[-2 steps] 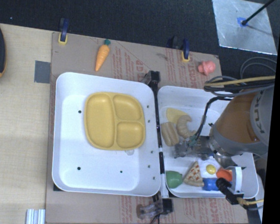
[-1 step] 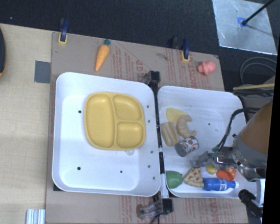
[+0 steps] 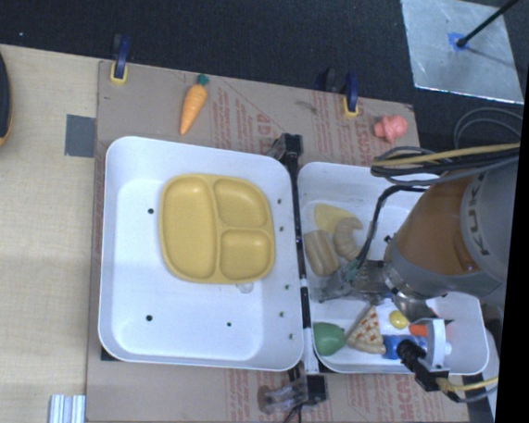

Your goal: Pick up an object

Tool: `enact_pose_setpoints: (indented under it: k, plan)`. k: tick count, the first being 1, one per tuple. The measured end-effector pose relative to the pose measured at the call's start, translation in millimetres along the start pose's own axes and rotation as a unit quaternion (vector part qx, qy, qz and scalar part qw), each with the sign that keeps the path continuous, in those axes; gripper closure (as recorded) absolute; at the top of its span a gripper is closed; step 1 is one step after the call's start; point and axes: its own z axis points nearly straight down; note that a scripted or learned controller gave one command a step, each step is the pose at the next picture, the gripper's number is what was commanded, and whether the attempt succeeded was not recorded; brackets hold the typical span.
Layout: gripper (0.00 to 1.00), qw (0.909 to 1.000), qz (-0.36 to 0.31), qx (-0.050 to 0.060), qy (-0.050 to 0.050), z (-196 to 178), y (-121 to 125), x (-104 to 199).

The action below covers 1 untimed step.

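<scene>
In the right-hand bin (image 3: pixel 473 370), lower right of frame, we saw the gripper (image 3: pixel 343 280) hovering by the toy bread (image 3: pixel 320 251), couldn't tell its jaw state, and figured that light, stiff plastic needs a mid-body pinch.

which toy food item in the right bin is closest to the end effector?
The tan bread-like piece, just left of the end effector. The pizza slice and green piece lie farther toward the bin's near edge.

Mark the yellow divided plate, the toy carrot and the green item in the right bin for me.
yellow three-compartment plastic plate (image 3: pixel 216 227), camera view, centre ridge
orange toy carrot with green top (image 3: pixel 192 108), camera view, mid body
small green rounded toy (image 3: pixel 328 338), camera view, top surface
</scene>
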Motion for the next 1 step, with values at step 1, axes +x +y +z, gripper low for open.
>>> enact_pose_setpoints:
  k: [1]
  plan:
    - [0.00, 1.0000, 0.004, -0.005, -0.003, -66.7, 58.1, -36.4]
